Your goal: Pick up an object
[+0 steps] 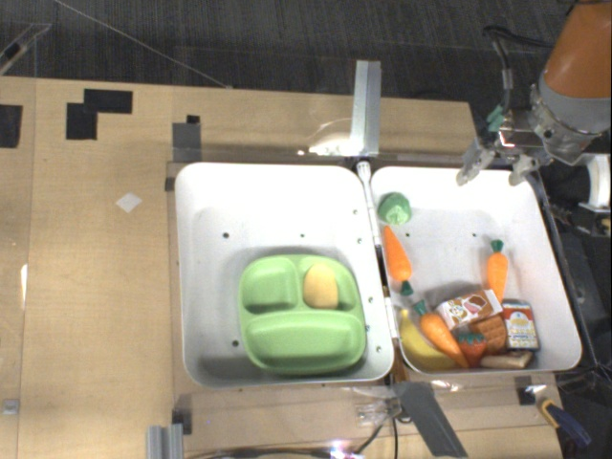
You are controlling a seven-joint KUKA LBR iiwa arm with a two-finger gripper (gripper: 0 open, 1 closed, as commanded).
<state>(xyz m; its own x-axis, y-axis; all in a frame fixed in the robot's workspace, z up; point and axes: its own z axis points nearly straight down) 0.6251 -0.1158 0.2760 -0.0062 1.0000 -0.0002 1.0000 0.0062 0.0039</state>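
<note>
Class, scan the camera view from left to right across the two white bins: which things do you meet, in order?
Green divided tray → yellow fruit resting on it → green round toy → orange carrot by the divider → second carrot → gripper over the right bin's far edge.

One fixed camera looks steeply down on both bins (287, 185) from above.

A pale wooden bench (86, 295) filled most of the view, with black square marks (98, 110) near its far left corner. Beyond its far edge lay dark grey carpet (239, 17)
</note>
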